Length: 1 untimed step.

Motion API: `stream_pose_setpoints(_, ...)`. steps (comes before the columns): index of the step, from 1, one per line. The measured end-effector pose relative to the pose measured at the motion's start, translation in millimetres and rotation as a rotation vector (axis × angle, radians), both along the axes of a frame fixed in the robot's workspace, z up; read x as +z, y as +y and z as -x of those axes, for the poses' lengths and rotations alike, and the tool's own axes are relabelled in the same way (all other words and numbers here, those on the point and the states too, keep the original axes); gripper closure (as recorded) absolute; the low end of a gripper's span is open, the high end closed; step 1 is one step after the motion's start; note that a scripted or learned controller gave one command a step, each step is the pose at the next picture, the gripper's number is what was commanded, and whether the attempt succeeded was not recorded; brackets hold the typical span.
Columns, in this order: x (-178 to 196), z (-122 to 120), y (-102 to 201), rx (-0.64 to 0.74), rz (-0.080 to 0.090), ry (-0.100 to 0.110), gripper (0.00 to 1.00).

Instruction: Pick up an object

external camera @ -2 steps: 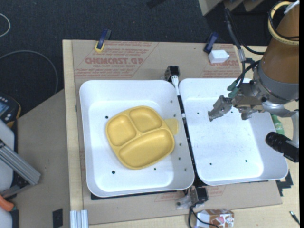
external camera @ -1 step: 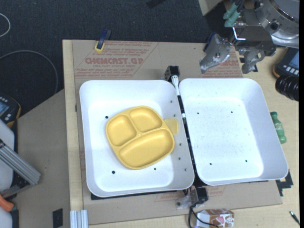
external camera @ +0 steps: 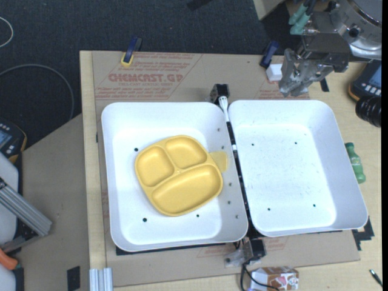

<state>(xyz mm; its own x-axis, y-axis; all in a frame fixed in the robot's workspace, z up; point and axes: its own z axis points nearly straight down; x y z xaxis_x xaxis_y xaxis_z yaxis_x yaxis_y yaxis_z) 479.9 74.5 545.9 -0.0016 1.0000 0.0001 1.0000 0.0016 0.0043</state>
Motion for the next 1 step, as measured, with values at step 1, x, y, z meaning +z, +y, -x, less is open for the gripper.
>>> stream_pose_setpoints(1, -113.4, 1.6, 2.5, -0.003, 0.003, 0.018, 1.0)
